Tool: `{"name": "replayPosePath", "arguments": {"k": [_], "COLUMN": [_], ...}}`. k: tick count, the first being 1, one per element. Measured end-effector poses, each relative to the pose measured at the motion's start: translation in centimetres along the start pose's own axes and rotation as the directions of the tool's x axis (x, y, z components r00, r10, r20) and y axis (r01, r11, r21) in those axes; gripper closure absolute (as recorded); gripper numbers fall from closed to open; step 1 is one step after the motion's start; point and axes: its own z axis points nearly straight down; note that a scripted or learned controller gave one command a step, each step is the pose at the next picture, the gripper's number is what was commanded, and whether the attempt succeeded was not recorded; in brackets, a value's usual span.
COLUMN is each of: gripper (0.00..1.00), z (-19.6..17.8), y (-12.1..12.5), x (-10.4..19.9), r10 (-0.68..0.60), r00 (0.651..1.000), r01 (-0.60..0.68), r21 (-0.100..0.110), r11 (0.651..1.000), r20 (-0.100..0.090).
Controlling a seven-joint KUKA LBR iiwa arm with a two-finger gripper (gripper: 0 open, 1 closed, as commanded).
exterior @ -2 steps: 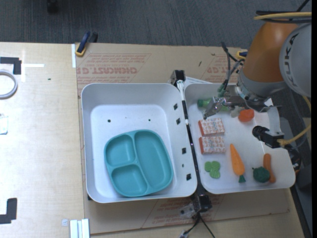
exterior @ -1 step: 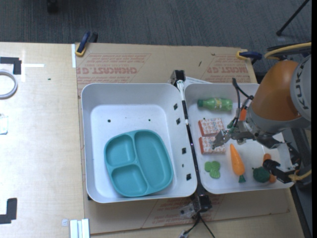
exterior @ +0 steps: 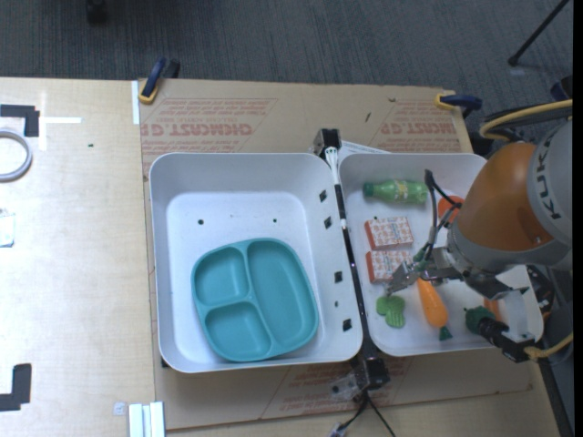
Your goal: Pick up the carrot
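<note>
Carrot point(exterior: 433, 305) first: it lies on the floor of the right bin point(exterior: 412, 342), near the front wall, orange and tapered, its green tip pointing toward the front right. The gripper point(exterior: 407, 278) sits just above its upper end, metal fingers reaching in from the right, down low over the bin floor. Are they spread or closed? Cannot tell from this angle; the wrist hardware blurs into the clutter around it. Nothing says the carrot is between them, so call it lying loose, with the gripper right beside its top.

Around it, plenty of company. A green leafy vegetable piece point(exterior: 393, 309) rests just left of the carrot, near the divider. Two red-and-white cartons point(exterior: 389, 233) sit stacked one behind the other in the middle of the right bin, the nearer one touching the gripper's zone. Farther back, a green bottle point(exterior: 397, 190) lies on its side. A dark green item point(exterior: 479, 318) shows at the front right, partly under the arm. The arm point(exterior: 506, 203) itself looms over the right side of that bin, its orange band big and bright, hiding whatever lies below.

Over in the left bin point(exterior: 168, 271), a teal divided plate point(exterior: 254, 297) with three compartments sits toward the front, slightly turned. Both bins rest on a cardboard sheet point(exterior: 219, 126) on the wooden bench point(exterior: 73, 271), with a blue clamp point(exterior: 157, 76) at the back left corner.
</note>
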Motion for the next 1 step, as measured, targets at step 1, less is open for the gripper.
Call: {"name": "replayPosePath", "arguments": {"k": [1], "gripper": [1.0], "z": [-0.97], "y": [0.1], "x": [-0.05], "r10": [0.003], "r00": [1.0], "r01": [-0.003], "r21": [-0.002], "r11": [1.0], "r20": [0.001]}}
